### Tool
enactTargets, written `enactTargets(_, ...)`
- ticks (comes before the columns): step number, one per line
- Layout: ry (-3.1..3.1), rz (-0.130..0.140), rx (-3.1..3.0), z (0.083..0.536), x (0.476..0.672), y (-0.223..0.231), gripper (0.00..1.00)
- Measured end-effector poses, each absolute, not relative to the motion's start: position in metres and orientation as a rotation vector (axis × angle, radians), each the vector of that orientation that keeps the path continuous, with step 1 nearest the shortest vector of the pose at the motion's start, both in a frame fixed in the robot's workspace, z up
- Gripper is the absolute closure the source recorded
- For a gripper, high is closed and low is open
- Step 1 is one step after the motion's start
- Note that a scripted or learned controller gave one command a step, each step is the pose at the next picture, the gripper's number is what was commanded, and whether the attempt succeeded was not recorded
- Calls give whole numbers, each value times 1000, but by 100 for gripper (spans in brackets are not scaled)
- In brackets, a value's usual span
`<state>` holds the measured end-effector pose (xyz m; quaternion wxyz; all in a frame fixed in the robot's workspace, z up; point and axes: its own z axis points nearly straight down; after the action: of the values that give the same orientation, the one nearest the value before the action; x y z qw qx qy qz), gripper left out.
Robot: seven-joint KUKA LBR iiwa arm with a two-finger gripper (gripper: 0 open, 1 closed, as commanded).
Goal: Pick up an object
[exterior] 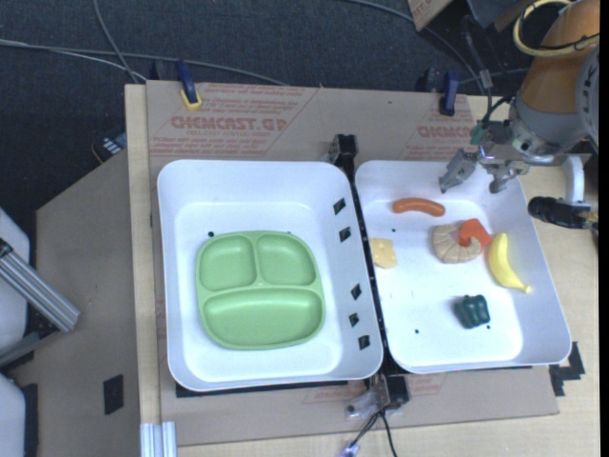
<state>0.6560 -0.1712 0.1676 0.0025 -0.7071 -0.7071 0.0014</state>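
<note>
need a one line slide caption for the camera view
Open pincer hovers over right bin of toy food near the sausage; green tray sits in left bin.

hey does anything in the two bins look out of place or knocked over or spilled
Nothing stands out. The green tray lies flat in the left bin. In the right bin, the sausage, banana, green pepper and yellow piece lie apart; the orange piece rests on the tan one. The gripper hovers open at the far edge.
</note>
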Motion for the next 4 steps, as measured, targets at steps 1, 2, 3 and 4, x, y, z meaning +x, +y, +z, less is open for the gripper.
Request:
enactTargets(1, -2216, 7, -2216, 108, 647, -170, 0)
enactTargets(2, -2223, -3, -2221, 124, 650, -171, 100)
enactTargets(3, -2227, -6, -2225, 189, 648, -172, 100)
enactTargets(4, -2226, -5, -2224, 218, 649, -172, 100)
